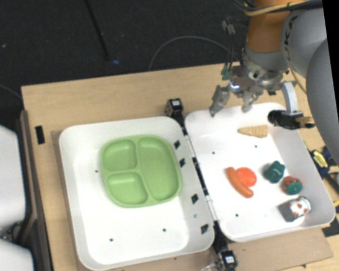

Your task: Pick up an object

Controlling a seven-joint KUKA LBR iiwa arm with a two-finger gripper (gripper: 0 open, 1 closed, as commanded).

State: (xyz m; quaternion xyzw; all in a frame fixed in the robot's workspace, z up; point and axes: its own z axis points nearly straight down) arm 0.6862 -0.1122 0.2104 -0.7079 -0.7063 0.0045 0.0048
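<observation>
So the pickable stuff is all small toy food, sitting in the right bin (231,217), which is the one directly below the claw. Nearest the camera, and farthest down from the claw, is a little grey-and-white piece with a red spot (294,209), right by the bin's front corner. Just behind it is a small red-and-green thing (292,185), can't really tell what it is. Next up, a dark teal chunk (274,171). To its left, almost straight under the claw but well apart from it, is an orange carrot-looking piece with a round red-orange bit touching it (242,181). Closest to the claw is a tan ice cream cone (254,131) lying on its side, just below and a bit right of the fingers.

The left bin (90,237), off to the claw's left, holds a light green divided plate (140,169) with three compartments.

The claw (231,103) hangs over the far edge of the right bin, fingers (217,103) spread apart, nothing between them and not touching any toy. The arm's orange band (277,13) sits above it.
</observation>
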